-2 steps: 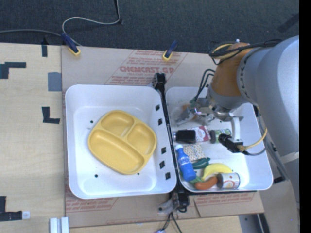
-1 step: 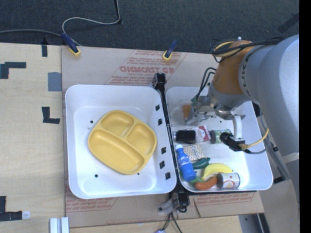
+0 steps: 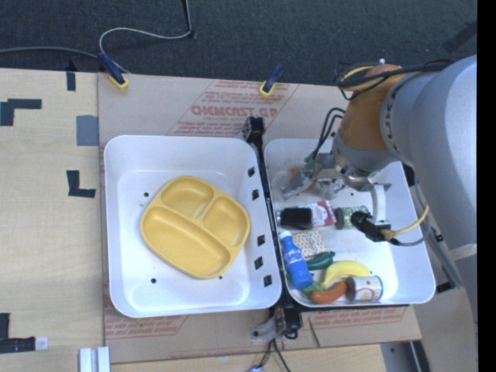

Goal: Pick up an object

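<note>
Nearest, looming at right: grey arm [image 3: 442,138], orange band above the wrist. Gripper [image 3: 314,178] down in the right bin [image 3: 415,277], far end. Banana [image 3: 346,270], blue bottle [image 3: 294,260], can [image 3: 364,288] lying loose at the near end. Nothing visibly lifted; pick judged still ahead.

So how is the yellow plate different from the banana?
The yellow plate lies in the left bin, while the banana lies in the right bin. The yellow plate is much bigger than the banana. The yellow plate is flat with three sections; the banana is a curved, solid shape. The yellow plate has room around it; the banana is crowded among other items. Both are yellow.
</note>
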You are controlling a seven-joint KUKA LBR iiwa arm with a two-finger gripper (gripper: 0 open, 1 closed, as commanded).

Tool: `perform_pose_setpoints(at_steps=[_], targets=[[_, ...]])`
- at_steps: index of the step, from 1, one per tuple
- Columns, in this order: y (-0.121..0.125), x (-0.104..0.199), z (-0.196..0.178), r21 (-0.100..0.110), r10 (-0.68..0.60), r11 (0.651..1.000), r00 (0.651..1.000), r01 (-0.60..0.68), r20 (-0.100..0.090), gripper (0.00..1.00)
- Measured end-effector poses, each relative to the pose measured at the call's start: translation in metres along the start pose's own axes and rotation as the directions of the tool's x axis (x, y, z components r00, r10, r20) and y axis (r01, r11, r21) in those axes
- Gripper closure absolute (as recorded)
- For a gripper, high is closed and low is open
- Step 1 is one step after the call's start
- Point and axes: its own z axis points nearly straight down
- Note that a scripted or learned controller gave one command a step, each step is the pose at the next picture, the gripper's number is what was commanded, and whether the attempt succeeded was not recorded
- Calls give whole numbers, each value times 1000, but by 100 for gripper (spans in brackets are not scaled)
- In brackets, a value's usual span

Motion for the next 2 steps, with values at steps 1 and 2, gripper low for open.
perform_pose_setpoints(at_steps=[1, 2], targets=[[0, 1, -9, 2, -1, 1000, 1000, 1, 0, 100], [0, 1, -9, 2, -1, 1000, 1000, 1, -1, 0]])
